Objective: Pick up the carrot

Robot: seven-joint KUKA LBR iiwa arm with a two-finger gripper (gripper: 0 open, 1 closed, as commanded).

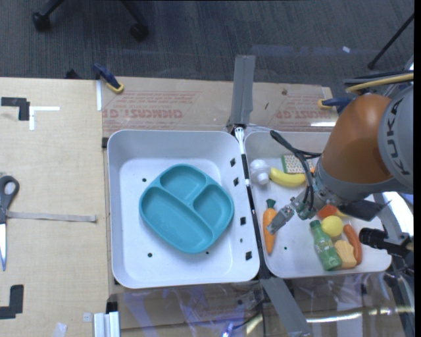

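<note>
One tapered orange carrot (269, 230) beside metallic end effector (281, 219); grip state unclear.

Illumination: bright, even, overhead. White bins (118, 197) near overexposure; soft shadows under their rims. Mild glare on the arm's orange band (358, 141) above the end effector (284, 217). Focus slightly soft throughout

A dark grey carpeted floor (197, 33) runs along the top, with the black wheeled legs of an office chair (85, 16) standing on it at the upper left. Below it lies the pale wooden desk (49, 191), marked with strips of black tape (16, 105) and grey tape (56, 217), a pair of scissors (5, 210) at its left edge. A flattened brown cardboard sheet with red printing (164, 105) lies along the desk's far side, a blue and yellow clamp (108, 77) near its left corner.
</note>
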